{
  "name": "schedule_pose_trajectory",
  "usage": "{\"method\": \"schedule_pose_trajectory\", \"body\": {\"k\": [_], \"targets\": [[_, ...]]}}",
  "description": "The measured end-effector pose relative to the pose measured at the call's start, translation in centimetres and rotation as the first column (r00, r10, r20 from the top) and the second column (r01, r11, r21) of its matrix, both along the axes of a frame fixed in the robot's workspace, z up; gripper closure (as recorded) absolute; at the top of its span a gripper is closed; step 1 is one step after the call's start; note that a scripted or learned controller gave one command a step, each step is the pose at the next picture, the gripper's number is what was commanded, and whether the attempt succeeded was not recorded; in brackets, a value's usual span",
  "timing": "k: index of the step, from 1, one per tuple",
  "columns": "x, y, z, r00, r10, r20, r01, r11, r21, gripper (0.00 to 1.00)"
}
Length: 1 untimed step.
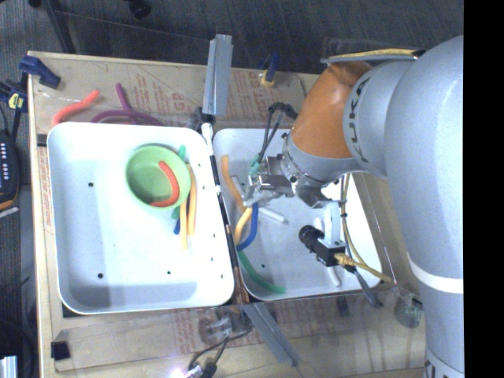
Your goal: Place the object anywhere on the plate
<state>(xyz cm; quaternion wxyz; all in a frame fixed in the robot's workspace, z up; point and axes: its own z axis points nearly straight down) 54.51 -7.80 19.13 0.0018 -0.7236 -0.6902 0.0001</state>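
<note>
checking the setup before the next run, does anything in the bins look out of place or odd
Yes. In the left bin, an orange strip lies curled on the green plate, while yellow and blue strips hang off its right rim. In the right bin, more strips pile against the left wall, beside the hand.

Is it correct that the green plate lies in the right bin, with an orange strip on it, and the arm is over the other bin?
Not quite. The camera view shows the green plate in the left bin, not the right one. The orange strip does lie on it, and the arm is over the other bin, the right bin.
</note>
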Motion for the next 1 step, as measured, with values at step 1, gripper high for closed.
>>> {"method": "schedule_pose_trajectory", "body": {"k": [1], "targets": [[0.0,0.0,0.01,1.0,0.0,0.0,0.0,1.0,0.0,0.0]]}}
